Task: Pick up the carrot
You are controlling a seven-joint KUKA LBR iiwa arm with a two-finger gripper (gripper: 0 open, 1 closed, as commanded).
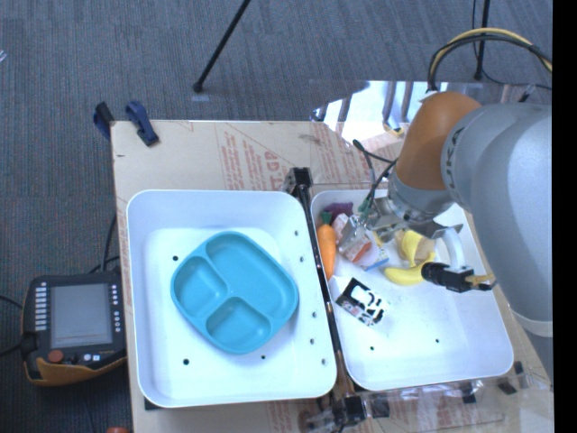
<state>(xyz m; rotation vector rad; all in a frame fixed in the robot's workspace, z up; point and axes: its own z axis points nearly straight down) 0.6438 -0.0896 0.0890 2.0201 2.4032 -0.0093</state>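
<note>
Watching the overhead camera view, I am taking the right bin [424,359] as my reference for everything. The carrot [326,249] is lying on that bin's floor, stretched lengthwise along its left wall, in the half farther from the camera. Its thicker end is pointing toward the bin's far wall.

The grey arm [487,161] is reaching in over the right bin's far right corner. It is holding the gripper [361,233] low over the bin's far left part, just beside the carrot on the side away from the wall. I am not able to tell whether the claw is apart or together, because the tool head is blending into a clutter of small items under it. I am also unsure whether it is touching the carrot.

A banana [404,275] is lying near the middle of the right bin. A small black-and-white object [361,301] is sitting closer to the bin's near wall, nearer its left wall than its right. A dark purple item [340,211] is tucked into the bin's far left corner.

The left bin [149,242] is sitting right against the right bin's left wall, and a blue divided plate [234,291] is resting in it. A handheld control pendant [72,318] is lying on the floor, well apart from the right bin, beyond the left bin.
</note>
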